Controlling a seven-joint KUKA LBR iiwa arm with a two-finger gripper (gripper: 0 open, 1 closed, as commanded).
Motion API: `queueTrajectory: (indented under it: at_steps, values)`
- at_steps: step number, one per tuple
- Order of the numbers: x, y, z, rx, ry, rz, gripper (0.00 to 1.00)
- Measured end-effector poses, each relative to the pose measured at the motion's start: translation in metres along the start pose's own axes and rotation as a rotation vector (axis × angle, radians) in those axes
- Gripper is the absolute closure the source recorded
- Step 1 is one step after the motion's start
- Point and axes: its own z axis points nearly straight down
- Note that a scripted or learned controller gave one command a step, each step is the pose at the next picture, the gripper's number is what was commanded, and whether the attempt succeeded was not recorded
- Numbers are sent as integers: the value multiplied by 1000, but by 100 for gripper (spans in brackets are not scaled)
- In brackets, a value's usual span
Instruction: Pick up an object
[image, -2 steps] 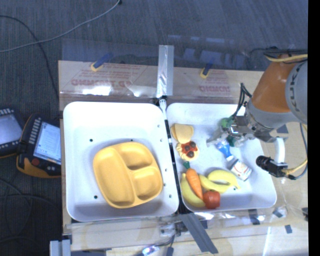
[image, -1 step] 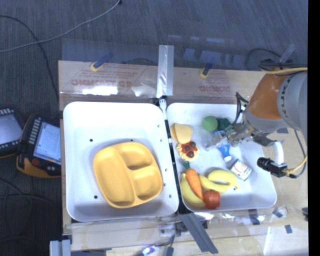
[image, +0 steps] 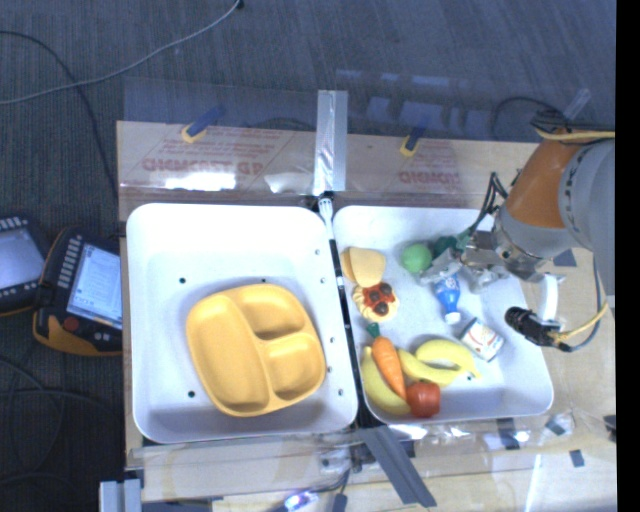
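Over in the left bin (image: 150, 300) a yellow divided tray (image: 257, 347) is parked, nothing else. Across in the right bin (image: 530, 385) the toy food is all still lying loose: carrot (image: 389, 367), banana (image: 447, 354), green ball (image: 417, 257). Gripper (image: 462, 262) is lowered near the small bottle (image: 448, 295); whether anything's clamped can't be told, so probably nothing's picked yet.

Dark grey carpet (image: 150, 50) lies around a wooden bench (image: 250, 155). Black cables (image: 60, 60) trail over it; a pendant (image: 80, 295) sits left.
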Motion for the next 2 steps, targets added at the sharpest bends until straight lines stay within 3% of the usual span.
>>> queueTrajectory:
  at_steps: [1, 2]
  values:
    - [-5, 0, -8, -4, -14, 1, 100]
    - [81, 3, -97, 11, -22, 95, 100]
